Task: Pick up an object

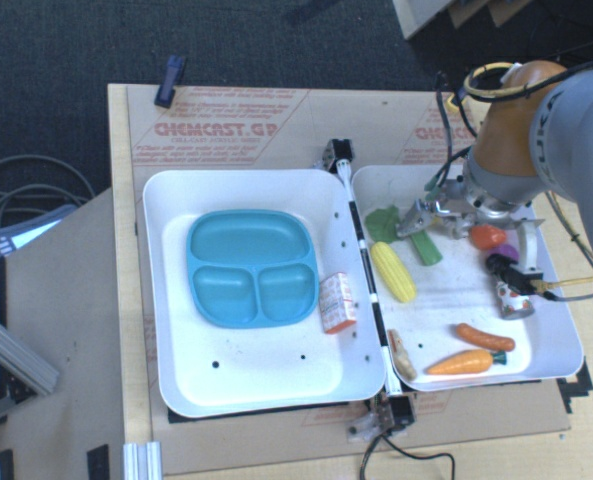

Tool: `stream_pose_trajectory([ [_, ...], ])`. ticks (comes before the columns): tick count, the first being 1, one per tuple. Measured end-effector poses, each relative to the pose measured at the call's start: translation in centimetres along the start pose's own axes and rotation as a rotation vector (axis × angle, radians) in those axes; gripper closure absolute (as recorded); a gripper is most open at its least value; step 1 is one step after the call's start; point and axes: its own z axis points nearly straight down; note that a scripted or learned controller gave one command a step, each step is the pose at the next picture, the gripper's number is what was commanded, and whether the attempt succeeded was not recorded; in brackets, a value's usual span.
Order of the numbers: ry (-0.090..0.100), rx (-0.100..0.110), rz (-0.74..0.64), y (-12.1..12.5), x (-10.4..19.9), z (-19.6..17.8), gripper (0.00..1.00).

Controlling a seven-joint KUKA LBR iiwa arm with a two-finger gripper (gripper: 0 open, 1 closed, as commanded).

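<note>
Bins sit side by side on the bench, and the left bin (166,268) has a blue tray (251,266) in the middle with a small carton (338,303) at its 3 o'clock. The right bin (556,353) holds the toy food. The arm (536,118) comes in from 2 o'clock, and its gripper (438,216) is low over that bin's 11 o'clock corner, right by the green veg (401,233). Can't tell if it's open or closed from up here.

Looks like the reach-and-descend step to me; nothing's visibly held yet. Corn (393,271) lies near the divider, carrots (471,351) at 6 o'clock, and a red bit (489,236) sits beside the wrist. The next move probably needs lining up squarely over the veg before it squeezes.
</note>
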Motion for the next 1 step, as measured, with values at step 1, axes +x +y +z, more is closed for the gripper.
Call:
stream_pose_trajectory([
  [1,-0.001,-0.003,0.000,0.08,-0.04,-1.08,1.00],
])
